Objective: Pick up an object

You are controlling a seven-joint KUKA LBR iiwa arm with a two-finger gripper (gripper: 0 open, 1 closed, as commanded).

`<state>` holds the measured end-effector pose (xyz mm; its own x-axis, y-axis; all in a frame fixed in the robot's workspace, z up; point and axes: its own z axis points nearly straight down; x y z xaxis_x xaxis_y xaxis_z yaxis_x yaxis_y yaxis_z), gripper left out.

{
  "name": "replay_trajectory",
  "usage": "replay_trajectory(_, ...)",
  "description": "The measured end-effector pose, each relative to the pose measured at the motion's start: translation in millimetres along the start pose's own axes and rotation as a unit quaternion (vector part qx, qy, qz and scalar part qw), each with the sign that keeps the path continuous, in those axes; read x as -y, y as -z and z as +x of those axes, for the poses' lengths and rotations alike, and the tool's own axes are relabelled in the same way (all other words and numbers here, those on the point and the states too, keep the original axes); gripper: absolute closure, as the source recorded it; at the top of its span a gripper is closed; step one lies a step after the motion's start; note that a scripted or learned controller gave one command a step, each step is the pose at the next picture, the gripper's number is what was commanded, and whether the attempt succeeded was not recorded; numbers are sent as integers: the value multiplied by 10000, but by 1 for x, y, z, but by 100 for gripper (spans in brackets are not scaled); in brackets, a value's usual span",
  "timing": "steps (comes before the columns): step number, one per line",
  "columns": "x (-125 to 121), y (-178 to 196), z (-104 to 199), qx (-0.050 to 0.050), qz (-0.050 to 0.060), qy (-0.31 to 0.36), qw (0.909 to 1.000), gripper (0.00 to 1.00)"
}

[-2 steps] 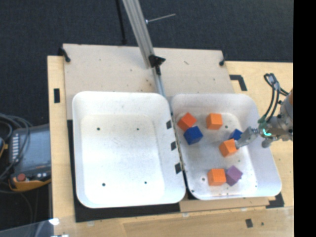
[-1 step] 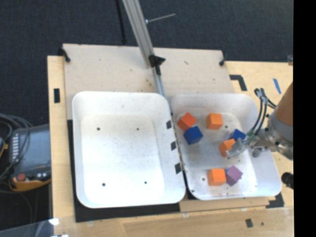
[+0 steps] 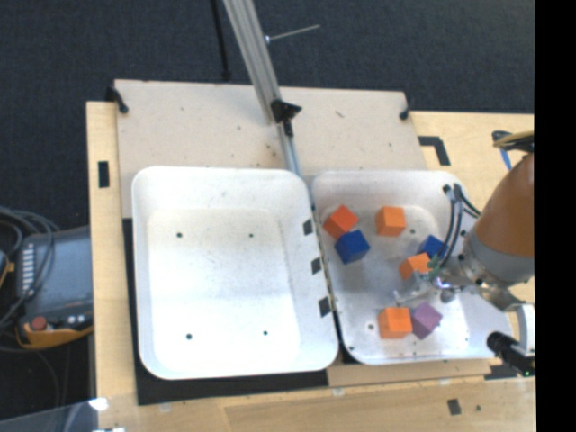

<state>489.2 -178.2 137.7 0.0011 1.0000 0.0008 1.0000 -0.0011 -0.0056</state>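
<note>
A: What is borne by the pale wooden desk (image 3: 378,394)?

B: Two shallow white plastic bins are seen side by side; the blocks are gathered in the right-hand white bin (image 3: 360,192).

A: And the grey arm with the orange band (image 3: 511,219)?

B: It is brought in from three o'clock, with the tool (image 3: 430,282) lowered among the blocks. Whether the tool is released or clenched cannot be told.

A: Which block is judged nearest?

B: The small orange cube (image 3: 415,265), just beside the tool at about eleven o'clock. A small purple cube (image 3: 426,319) lies near it at six o'clock, touching a larger orange cube (image 3: 394,322).
</note>
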Motion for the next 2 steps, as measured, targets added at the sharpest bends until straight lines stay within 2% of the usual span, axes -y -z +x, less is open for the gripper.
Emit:
replay_trajectory(1, -1, -41, -2, 16, -41, -7, 10000, 0)
replay_trajectory(2, -2, -28, -3, 14, -63, -42, 10000, 100)
